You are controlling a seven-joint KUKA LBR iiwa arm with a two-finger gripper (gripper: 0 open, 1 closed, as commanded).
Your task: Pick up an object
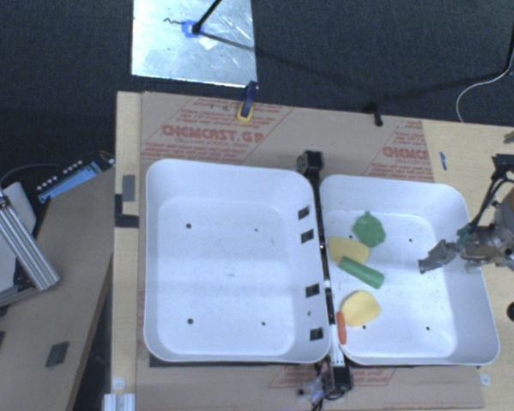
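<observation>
**Camera view: gripper over right bin, nothing held**

Camera view, fixed, looking down at a slant on the bench [201, 124]. Two shallow white bins sit side by side, touching along the middle. Left bin [228, 259] takes the centre-left of the frame. Right bin [456, 340] takes the centre-right.

Arm enters from the right edge, mid-height. Gripper [433, 257] sits over the right part of the right bin, pointing toward the left of the frame. Fingertips are small and blurred, so I cannot tell whether the fingers are spread or closed. No object shows between them.

All objects lie in the left half of the right bin, near the divider:
- green lumpy object [369, 229], uppermost of the group
- flat yellow piece [347, 249], just below and left of it, touching or nearly touching
- green cylinder [361, 272], lying tilted just below the yellow piece, its upper left end touching or overlapping that piece
- yellow rounded object [362, 308], lower down, apart from the cylinder
- thin orange stick [342, 328], against the left wall, just beside the yellow rounded object

Gripper is well apart from all five, to their right. Nearest is the green cylinder.

Background: shiny metal sheet [196, 32] on dark floor, upper left of the frame. Small yellow clip [245, 114] at the top edge of the bench.
</observation>
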